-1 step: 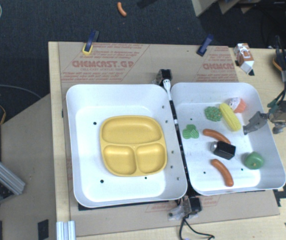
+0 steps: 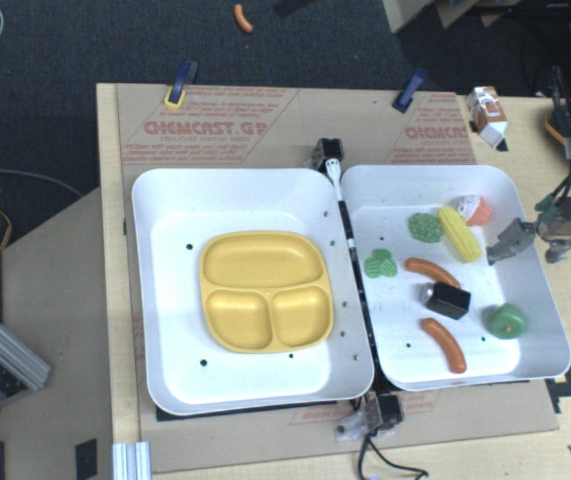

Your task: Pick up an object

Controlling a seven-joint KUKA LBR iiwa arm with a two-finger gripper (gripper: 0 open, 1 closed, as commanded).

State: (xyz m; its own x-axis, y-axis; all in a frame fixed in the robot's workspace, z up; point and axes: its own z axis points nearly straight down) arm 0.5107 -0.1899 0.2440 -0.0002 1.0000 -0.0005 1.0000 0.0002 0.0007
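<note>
The gripper [image 2: 513,240], finger state indeterminate, sits just right of the corn cob [image 2: 459,233], whose long axis runs diagonally away toward the broccoli [image 2: 425,227].

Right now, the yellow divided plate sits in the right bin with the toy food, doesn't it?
Not quite. The camera view shows the yellow divided plate alone in the left bin; the toy food, such as the corn cob, lies in the right bin.

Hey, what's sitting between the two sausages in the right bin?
In the camera view, a small black block lies between the upper sausage and the lower sausage, close to both.
</note>
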